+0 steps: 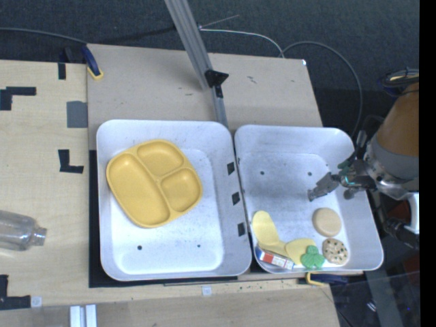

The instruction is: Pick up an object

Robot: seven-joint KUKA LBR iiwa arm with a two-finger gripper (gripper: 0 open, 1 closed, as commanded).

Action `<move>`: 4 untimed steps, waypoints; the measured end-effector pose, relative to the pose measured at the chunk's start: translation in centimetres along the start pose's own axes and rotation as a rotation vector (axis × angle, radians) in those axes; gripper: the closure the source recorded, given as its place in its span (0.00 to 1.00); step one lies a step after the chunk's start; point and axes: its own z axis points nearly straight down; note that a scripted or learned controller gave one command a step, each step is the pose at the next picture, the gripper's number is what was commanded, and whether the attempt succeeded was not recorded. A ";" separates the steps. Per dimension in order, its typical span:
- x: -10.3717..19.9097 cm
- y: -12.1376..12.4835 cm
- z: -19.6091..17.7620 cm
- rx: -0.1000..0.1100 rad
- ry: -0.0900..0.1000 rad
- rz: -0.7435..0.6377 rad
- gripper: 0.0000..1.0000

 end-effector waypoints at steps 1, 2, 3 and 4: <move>6.8 -0.5 11.3 0.001 -0.001 0.000 0.00; 6.7 -0.5 10.1 0.002 0.002 0.000 1.00; 6.9 -1.7 11.2 -0.004 -0.003 0.002 1.00; 7.9 -1.6 11.2 -0.005 -0.003 0.002 1.00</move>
